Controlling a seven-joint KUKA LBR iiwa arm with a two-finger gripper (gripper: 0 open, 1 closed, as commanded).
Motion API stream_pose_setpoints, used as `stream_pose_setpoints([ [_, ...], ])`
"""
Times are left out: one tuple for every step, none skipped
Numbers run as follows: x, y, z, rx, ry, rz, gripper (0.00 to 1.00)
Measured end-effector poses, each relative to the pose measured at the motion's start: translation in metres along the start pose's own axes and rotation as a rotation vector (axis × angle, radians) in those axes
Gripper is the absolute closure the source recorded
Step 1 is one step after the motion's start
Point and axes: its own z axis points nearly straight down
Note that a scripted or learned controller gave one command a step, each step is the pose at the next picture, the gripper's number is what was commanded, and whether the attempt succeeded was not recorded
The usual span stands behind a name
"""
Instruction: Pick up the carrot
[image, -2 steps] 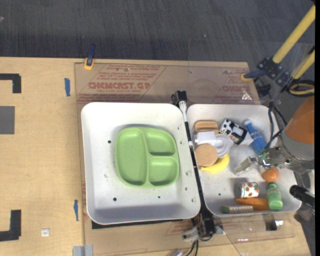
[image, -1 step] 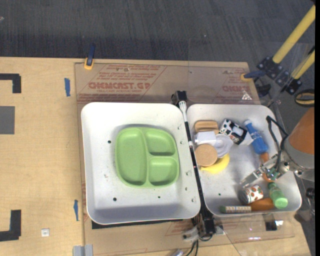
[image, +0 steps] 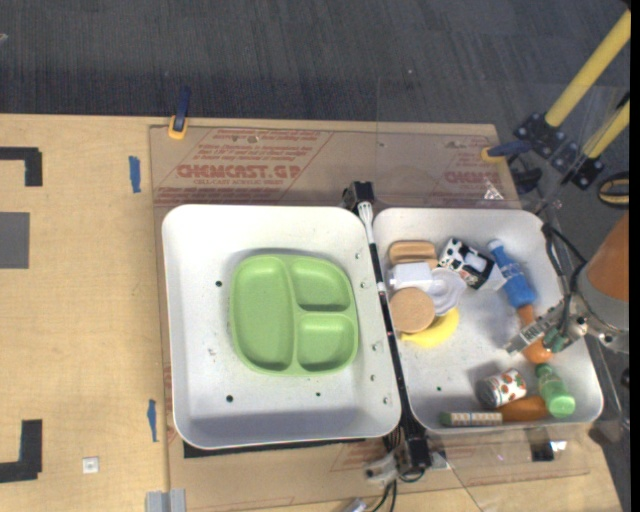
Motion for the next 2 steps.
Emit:
stream_pose_setpoints([
  [0.062, 0.038, -0.033, 0.020, 0.001, -0.023, 1.00],
  [0.020, -0.006, -0.084, 0.022, -0.003, -0.223, 1.00],
])
